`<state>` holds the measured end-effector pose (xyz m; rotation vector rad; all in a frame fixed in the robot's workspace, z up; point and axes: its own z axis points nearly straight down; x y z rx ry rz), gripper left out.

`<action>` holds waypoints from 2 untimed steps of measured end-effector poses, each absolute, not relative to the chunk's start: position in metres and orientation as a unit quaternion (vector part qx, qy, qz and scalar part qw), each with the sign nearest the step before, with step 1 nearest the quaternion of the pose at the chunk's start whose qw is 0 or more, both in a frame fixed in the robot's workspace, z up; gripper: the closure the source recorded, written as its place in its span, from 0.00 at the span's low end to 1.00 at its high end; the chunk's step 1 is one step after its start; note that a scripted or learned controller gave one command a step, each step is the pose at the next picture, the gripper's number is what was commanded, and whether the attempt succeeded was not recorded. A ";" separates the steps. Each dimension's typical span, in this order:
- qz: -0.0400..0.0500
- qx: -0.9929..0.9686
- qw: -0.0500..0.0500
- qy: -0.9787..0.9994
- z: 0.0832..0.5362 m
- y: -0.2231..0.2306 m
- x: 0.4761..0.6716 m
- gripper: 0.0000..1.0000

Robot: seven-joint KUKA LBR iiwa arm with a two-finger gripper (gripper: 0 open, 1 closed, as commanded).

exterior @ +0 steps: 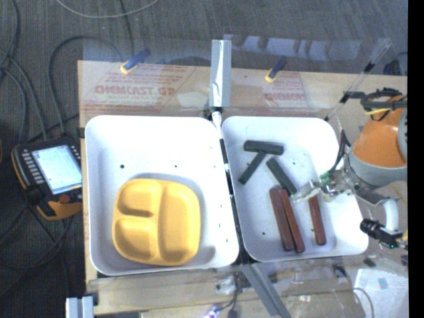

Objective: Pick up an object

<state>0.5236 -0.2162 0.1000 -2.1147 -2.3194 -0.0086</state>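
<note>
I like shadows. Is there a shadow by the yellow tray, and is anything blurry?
Camera view: the yellow tray casts a soft grey shadow on the left bin along its upper edge; the gripper looks a bit blurred; the brown sticks are fairly sharp.

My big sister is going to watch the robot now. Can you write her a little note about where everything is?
Pincer: over the right bin, low near the brown sticks; whether it is open or shut cannot be told.
Things: yellow tray sits in the left bin. In the right bin lie dark grey bars, two brown sticks side by side and a thinner brown stick.
Done: no object is seen lifted yet.
Left: grip one object and raise it.
</note>
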 end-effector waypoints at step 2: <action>0.002 -0.773 0.000 -0.635 0.214 -0.187 0.546 1.00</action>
